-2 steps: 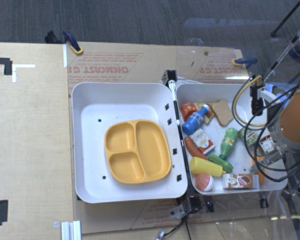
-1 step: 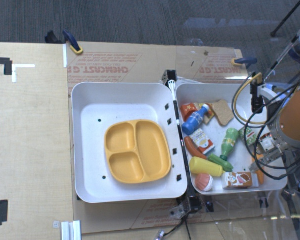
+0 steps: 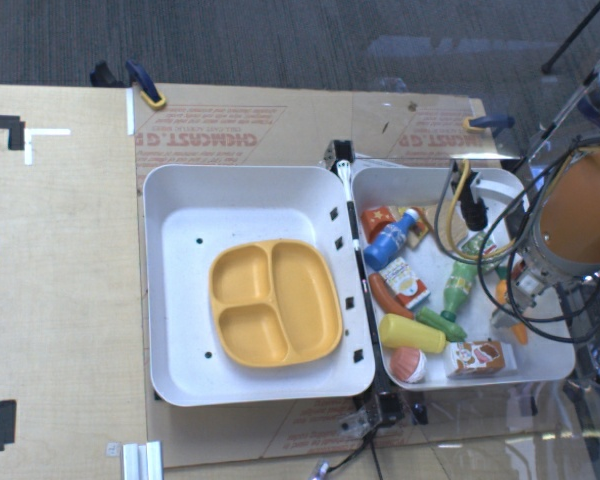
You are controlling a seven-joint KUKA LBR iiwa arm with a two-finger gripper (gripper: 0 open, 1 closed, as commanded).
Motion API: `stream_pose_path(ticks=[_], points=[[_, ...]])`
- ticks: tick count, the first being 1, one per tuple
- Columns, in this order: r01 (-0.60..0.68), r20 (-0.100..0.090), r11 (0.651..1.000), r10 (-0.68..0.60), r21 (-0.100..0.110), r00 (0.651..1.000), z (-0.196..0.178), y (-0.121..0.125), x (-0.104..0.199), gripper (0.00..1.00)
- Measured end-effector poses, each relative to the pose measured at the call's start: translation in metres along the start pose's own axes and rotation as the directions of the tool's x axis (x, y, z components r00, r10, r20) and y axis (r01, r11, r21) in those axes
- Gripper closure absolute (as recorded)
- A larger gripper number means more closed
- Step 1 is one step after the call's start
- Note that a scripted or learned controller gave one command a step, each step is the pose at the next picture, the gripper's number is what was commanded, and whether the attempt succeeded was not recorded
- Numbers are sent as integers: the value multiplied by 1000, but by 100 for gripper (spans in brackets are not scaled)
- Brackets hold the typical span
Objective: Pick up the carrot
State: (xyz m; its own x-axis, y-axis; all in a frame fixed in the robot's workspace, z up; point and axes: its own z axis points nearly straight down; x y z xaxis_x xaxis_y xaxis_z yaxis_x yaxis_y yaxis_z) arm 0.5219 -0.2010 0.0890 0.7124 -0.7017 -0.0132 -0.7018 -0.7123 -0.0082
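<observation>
The grey arm with its orange band (image 3: 578, 208) reaches down into the right side of the right bin (image 3: 420, 183). Its gripper (image 3: 510, 313) sits low near that bin's right wall, partly wrapped in black and yellow cables. Small orange pieces that look like the carrot (image 3: 520, 334) peek out from under and beside the gripper; most of it is hidden. I cannot make out whether the carrot is between the fingers.
Left of the gripper the right bin holds a green bottle (image 3: 458, 286), a blue bottle (image 3: 385, 240), a yellow and green vegetable (image 3: 412, 333), a sausage (image 3: 383, 290), a red and white ball (image 3: 408, 365) and a brown box (image 3: 477, 358). A yellow divided plate (image 3: 275, 301) lies in the left bin (image 3: 170, 268).
</observation>
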Motion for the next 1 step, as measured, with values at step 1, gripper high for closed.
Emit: stream_pose_path(ticks=[1], points=[[-7,10,1000,7,4,1000,-5,-2,-1,100]])
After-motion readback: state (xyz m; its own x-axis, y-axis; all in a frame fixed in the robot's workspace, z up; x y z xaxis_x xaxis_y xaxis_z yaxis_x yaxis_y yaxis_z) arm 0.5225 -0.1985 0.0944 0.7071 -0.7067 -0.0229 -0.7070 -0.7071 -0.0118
